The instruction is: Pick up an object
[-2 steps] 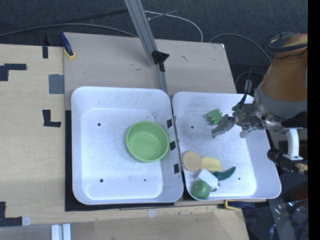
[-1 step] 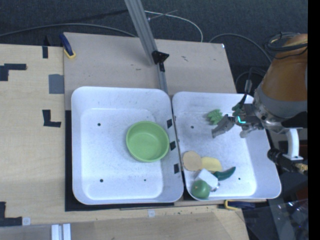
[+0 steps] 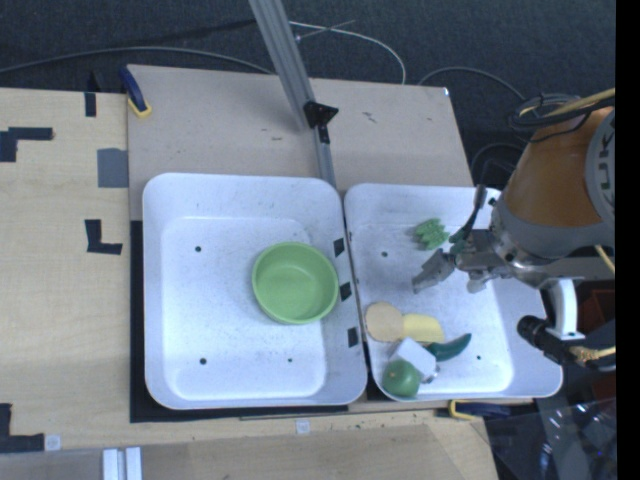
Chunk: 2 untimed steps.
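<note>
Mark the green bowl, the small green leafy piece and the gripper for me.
green bowl (image 3: 294,282): camera view, inner floor of the bowl.
green leafy piece (image 3: 430,233): camera view, middle of the piece.
gripper (image 3: 428,275): camera view, at its fingertips.

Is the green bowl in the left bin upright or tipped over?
Upright. The green bowl sits in the left bin with its round rim facing up and its hollow inside showing; nothing can be seen inside it.
</note>
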{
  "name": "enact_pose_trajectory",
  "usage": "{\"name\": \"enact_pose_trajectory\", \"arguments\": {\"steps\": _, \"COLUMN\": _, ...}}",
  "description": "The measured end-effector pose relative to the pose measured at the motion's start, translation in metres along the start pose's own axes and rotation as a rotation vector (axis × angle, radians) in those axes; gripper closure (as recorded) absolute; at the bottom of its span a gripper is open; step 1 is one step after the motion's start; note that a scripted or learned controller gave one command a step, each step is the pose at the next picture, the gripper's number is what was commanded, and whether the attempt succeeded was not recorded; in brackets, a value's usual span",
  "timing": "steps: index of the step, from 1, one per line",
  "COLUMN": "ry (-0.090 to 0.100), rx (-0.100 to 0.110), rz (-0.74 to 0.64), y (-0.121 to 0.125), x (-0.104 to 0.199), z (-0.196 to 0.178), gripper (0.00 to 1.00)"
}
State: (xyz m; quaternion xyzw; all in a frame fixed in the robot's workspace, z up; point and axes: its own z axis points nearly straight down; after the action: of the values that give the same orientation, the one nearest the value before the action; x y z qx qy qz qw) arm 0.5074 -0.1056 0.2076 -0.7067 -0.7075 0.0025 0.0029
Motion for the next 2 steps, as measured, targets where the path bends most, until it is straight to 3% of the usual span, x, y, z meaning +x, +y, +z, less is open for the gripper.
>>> {"name": "enact_pose_trajectory", "arguments": {"steps": 2, "ry": 0.004, "rx": -0.005, "rz": 0.000, "y": -0.003, "x": -0.003, "z": 0.112, "gripper": 0.00}}
